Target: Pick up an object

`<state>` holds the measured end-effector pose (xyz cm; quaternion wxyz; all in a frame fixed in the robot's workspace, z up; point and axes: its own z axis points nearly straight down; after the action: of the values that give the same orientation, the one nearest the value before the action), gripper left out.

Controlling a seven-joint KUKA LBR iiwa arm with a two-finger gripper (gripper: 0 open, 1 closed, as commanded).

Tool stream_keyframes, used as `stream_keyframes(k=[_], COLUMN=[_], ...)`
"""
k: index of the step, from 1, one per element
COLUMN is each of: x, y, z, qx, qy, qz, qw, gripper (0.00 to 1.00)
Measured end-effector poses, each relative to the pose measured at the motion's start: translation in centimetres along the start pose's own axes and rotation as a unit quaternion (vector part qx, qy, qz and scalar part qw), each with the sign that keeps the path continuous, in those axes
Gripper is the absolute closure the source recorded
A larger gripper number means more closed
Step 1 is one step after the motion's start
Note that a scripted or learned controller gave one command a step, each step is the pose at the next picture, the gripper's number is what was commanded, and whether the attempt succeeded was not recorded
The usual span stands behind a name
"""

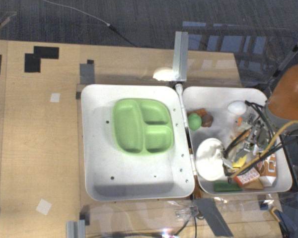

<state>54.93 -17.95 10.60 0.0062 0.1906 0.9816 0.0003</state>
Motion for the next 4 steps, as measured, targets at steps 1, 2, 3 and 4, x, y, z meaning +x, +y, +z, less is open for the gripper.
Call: stream_keyframes(k=[1, 2, 3, 4], x=[-0.5, -1.0, -1.6, -1.2], y=[1.6, 1.4, 1.7, 9.3], z=[1.7, 1.7, 0.1, -7.8], qx=[0.001, 0.000, -0.001, 0.000], qy=[-0.001, -0.002, -0.011, -0.004], qz=[-0.015, -0.014, -0.016, -0.022], qw=[0.9999, 0.9999, 0.9998, 0.9997], gripper=[0.00, 0.00, 1.00, 1.00])
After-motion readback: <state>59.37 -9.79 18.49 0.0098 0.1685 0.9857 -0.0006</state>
